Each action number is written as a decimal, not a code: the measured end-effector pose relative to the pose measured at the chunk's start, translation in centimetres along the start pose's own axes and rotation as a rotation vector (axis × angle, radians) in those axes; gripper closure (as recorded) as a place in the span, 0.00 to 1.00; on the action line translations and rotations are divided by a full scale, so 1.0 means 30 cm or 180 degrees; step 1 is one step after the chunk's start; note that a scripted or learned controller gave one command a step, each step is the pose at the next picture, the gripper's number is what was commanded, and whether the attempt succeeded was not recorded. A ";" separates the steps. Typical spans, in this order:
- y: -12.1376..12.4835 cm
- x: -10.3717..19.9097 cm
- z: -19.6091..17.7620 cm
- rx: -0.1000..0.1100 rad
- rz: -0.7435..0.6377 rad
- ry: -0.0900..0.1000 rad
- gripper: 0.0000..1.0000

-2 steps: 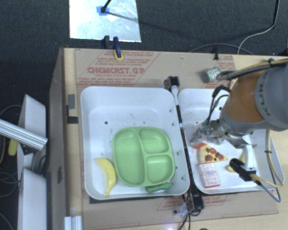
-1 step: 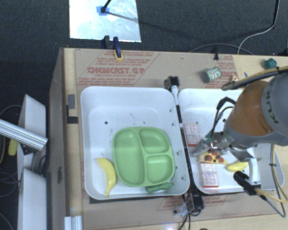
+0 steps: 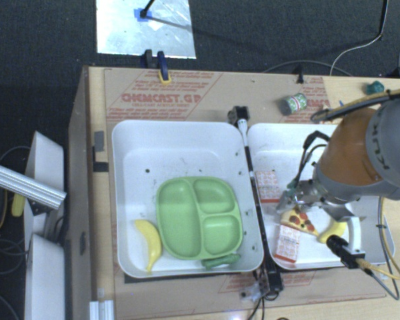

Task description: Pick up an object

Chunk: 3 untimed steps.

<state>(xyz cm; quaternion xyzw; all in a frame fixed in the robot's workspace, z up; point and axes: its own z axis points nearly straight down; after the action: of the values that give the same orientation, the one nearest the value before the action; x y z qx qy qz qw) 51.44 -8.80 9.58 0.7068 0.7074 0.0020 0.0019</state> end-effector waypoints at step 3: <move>0.179 -0.033 -0.283 0.0012 -0.0002 -0.0006 0.00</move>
<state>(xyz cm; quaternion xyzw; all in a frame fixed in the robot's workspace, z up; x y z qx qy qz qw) 56.77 -9.80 18.09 0.7067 0.7076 0.0000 0.0013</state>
